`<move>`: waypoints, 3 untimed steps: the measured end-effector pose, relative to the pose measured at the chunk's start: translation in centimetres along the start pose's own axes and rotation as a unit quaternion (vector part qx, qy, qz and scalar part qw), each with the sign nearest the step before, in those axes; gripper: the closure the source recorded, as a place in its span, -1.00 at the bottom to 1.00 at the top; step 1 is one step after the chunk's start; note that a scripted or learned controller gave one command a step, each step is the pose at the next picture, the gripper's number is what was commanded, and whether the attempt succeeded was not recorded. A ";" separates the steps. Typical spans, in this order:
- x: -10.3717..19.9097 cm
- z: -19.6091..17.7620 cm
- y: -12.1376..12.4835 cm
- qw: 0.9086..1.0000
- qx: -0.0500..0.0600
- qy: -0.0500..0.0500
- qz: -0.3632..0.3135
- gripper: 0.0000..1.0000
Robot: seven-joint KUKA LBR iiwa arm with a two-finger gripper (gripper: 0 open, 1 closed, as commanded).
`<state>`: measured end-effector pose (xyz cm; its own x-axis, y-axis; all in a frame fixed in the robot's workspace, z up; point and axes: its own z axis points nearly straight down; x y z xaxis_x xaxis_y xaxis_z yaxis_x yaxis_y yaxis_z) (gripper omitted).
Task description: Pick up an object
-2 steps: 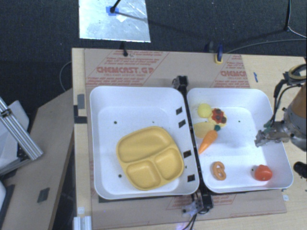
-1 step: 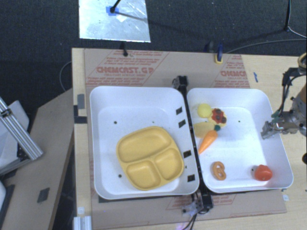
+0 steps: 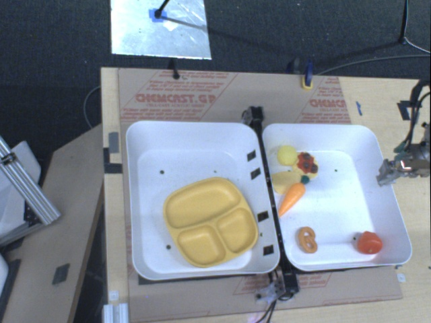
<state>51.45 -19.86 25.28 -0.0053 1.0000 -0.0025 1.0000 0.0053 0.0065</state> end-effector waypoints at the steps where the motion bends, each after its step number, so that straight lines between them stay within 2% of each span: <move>1: 5.5 -0.4 1.5 1.000 0.001 0.002 -0.003 1.00; 3: 15.0 -0.6 5.1 1.000 0.002 0.002 -0.002 1.00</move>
